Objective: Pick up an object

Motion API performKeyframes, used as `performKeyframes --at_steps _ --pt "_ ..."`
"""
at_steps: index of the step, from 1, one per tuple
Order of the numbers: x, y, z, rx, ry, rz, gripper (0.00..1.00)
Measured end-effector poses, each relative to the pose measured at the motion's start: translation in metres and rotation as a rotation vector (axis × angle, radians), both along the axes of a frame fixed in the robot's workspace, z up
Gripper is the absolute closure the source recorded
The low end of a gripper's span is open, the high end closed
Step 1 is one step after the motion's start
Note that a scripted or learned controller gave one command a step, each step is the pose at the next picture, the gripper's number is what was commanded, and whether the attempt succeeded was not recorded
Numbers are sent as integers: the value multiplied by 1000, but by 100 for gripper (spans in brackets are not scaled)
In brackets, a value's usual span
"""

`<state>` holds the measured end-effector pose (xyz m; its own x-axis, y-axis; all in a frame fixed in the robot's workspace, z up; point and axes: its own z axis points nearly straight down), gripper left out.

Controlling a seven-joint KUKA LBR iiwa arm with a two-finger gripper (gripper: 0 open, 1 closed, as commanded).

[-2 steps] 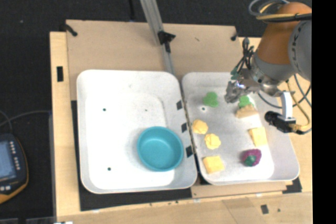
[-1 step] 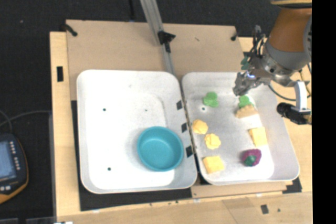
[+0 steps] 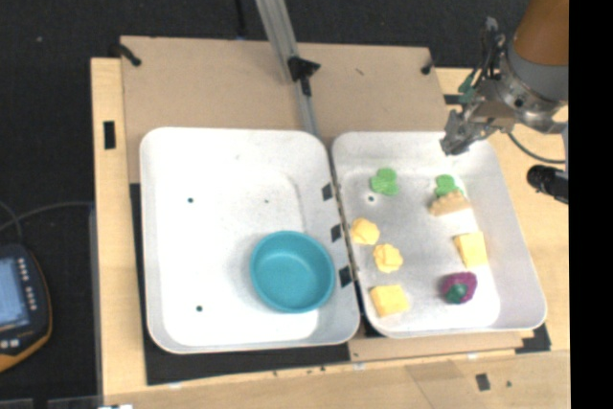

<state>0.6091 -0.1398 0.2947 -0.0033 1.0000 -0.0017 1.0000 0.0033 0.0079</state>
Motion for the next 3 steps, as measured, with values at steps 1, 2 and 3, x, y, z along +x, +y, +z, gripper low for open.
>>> performKeyframes --at_steps 1,2,3 --pt "-6 55 3 2 6 4 100" --pt "-13 106 4 2 8 -1 100" --pt "-20 156 3 2 9 3 100"
